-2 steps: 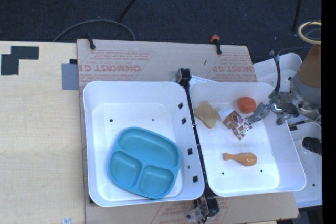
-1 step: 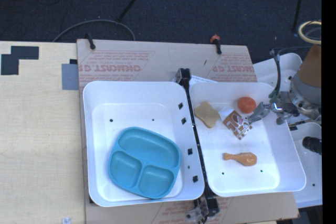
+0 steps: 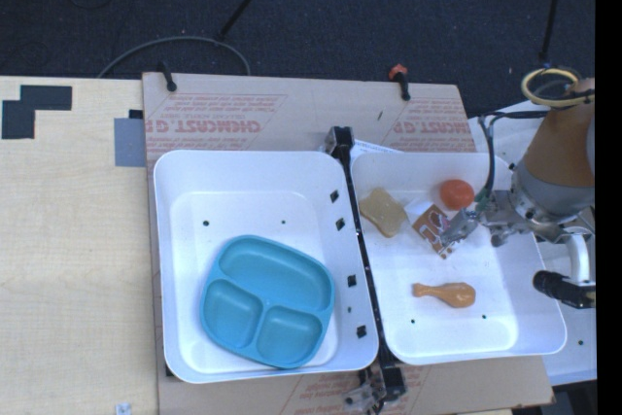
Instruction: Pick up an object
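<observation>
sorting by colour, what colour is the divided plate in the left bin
Light blue; the divided plate shows clearly in the camera view.

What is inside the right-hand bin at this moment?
In the right bin: a tan sponge-like piece, an orange ball, a drumstick-shaped toy and a small brown item by the gripper, which partly covers it.

The right bin [image 3: 530, 330] has four small things in it. A tan, sponge-like block [image 3: 383, 211] lies near the bin's left wall, toward the far edge. A round orange ball [image 3: 456, 193] sits near the far edge, more to the right. A small brown and white packet [image 3: 432, 226] lies tilted between the block and the ball. A tan toy drumstick [image 3: 447, 293] lies flat on its side near the middle, closer to the near edge.
</observation>
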### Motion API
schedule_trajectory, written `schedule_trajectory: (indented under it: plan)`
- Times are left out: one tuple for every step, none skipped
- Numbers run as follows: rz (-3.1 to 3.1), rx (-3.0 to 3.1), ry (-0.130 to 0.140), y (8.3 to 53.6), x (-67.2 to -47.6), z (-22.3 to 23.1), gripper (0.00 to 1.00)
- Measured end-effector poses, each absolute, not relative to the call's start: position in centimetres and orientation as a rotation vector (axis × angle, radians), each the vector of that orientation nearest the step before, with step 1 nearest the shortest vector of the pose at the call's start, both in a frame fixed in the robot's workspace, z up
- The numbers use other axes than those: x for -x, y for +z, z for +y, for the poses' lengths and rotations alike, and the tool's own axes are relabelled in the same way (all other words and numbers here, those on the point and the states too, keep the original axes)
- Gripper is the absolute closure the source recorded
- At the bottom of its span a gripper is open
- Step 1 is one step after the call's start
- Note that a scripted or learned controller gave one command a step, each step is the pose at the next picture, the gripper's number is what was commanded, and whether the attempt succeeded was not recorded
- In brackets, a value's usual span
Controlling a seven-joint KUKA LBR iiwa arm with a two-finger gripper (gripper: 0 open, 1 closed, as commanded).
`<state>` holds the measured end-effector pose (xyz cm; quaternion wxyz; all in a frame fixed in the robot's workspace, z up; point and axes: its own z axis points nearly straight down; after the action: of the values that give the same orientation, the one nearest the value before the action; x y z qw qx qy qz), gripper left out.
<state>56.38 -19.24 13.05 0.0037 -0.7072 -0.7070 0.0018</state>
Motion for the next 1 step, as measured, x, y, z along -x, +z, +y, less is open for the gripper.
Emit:
schedule_trajectory:
  plan:
    - [-2.217,2.219,0.003,8.53,-56.33,-19.12,0.0]
